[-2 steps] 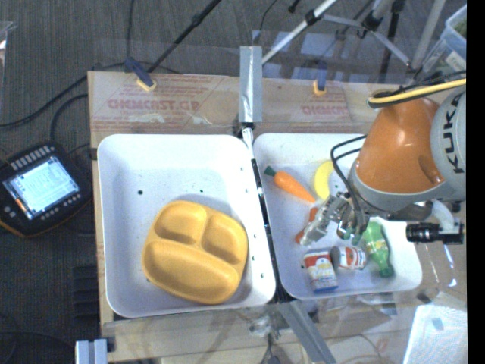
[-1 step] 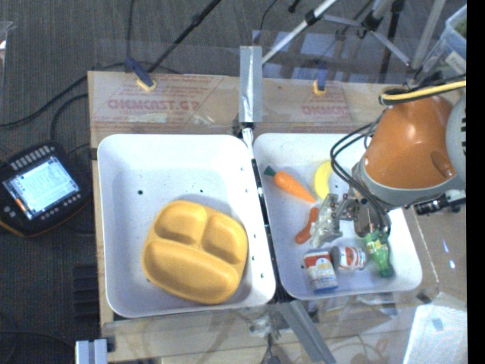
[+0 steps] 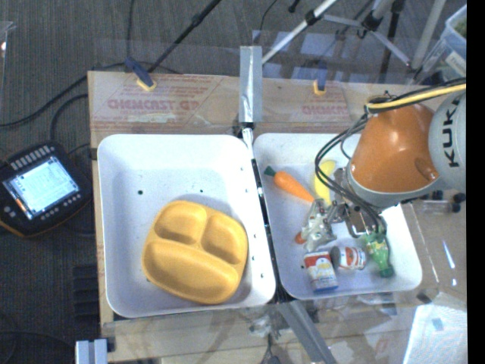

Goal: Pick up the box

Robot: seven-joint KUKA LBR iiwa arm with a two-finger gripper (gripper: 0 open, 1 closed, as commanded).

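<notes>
Camera view. The gripper (image 3: 320,226) is positioned low inside the right bin (image 3: 402,275), over the middle of the bin floor. Its metallic fingers (image 3: 312,224) point down and toward the left of the frame. The amount of opening cannot be determined: the finger assembly appears as a compact cluster of metal parts, and no separate gap is readable. No object is visible between the fingers.

The box (image 3: 322,271), a small white carton with red and blue print, lies flat on the floor of the right bin near its front wall, just below the gripper tips. Contact between the gripper and the box cannot be confirmed. A small can (image 3: 349,258) with a red and white label lies on its side just beside the box, on its right. A green bottle (image 3: 378,253) lies beside the can, further right. A carrot (image 3: 292,186) lies at a slant in the upper left part of the same bin, apart from the gripper. A yellow object (image 3: 326,174) is partly hidden behind the arm.

The arm (image 3: 447,139) enters from the right. Its orange band (image 3: 390,154) sits above the wrist, over the right bin, with black cables looped around it.

The left bin (image 3: 121,203) contains a yellow compartment tray (image 3: 195,250).
</notes>
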